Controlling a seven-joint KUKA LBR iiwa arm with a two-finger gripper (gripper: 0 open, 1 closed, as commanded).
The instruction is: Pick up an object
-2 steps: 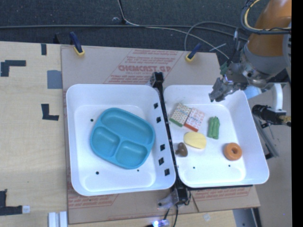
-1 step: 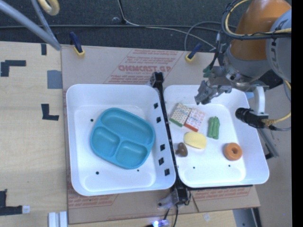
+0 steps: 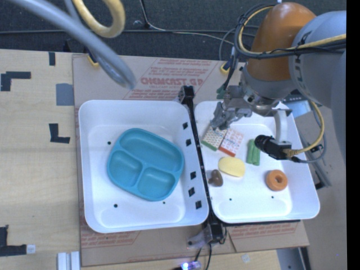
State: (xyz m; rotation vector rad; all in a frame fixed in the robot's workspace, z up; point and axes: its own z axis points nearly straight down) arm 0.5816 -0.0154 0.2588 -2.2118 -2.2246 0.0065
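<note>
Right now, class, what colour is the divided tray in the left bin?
Light blue tray, plain and unpatterned, seen best in the camera view.

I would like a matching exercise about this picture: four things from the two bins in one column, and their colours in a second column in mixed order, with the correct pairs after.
Things:
1. divided plate in the left bin
2. doughnut in the right bin
3. small stick-shaped piece beside the gripper cable
4. rounded lump near the middle of the right bin

Colours:
A. pale yellow
B. green
C. blue
D. orange-brown

Pairs: 1-C, 2-D, 3-B, 4-A
</note>
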